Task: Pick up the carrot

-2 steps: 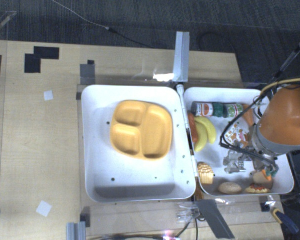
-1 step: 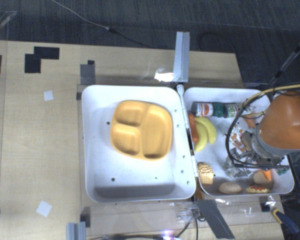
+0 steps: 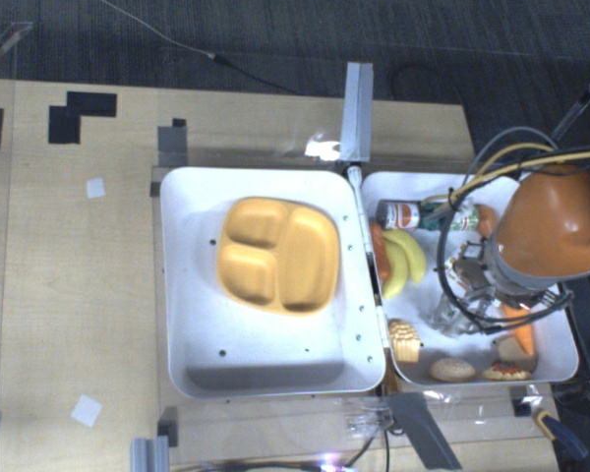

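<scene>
The carrot [image 3: 520, 339] is an orange tapered piece near the front right of the right bin [image 3: 566, 364], partly covered by the arm. My gripper [image 3: 472, 301] hangs low over the middle of that bin, just left of the carrot. The orange-banded wrist [image 3: 556, 224] and looped cables hide most of it. No object shows between its fingers.
The right bin also holds a banana [image 3: 403, 261], a can [image 3: 398, 212], a green bottle [image 3: 454, 216], a red-orange stick [image 3: 378, 250], a waffle piece [image 3: 405, 338], a brown roll [image 3: 452, 369] and a small pastry [image 3: 506, 370]. A yellow divided plate [image 3: 278, 254] lies in the left bin [image 3: 192, 362].
</scene>
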### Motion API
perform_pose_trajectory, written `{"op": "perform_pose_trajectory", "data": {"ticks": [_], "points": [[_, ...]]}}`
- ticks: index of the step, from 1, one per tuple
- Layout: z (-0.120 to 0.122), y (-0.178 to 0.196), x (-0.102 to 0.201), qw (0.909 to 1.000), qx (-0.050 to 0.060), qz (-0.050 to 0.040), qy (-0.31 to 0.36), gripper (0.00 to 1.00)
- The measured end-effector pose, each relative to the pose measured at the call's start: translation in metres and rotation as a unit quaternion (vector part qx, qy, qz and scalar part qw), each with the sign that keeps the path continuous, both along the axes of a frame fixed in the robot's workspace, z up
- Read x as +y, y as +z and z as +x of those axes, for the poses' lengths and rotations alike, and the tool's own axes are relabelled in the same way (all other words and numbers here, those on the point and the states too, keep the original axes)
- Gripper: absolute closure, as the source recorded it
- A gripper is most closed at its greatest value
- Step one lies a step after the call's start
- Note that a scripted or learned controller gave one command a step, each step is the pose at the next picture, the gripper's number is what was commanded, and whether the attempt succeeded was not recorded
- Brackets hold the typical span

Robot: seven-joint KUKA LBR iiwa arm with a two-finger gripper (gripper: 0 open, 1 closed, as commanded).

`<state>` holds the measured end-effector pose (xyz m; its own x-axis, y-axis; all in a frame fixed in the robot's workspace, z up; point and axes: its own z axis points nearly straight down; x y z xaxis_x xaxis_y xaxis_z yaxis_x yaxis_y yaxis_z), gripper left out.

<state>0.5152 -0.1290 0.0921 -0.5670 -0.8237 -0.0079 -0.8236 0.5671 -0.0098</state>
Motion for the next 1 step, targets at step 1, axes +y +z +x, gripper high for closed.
{"op": "perform_pose_trajectory", "data": {"ticks": [1], "points": [[0.0114,-0.0018,-0.0340,0.9738,-0.002,-0.0036,0.227,1.00]]}}
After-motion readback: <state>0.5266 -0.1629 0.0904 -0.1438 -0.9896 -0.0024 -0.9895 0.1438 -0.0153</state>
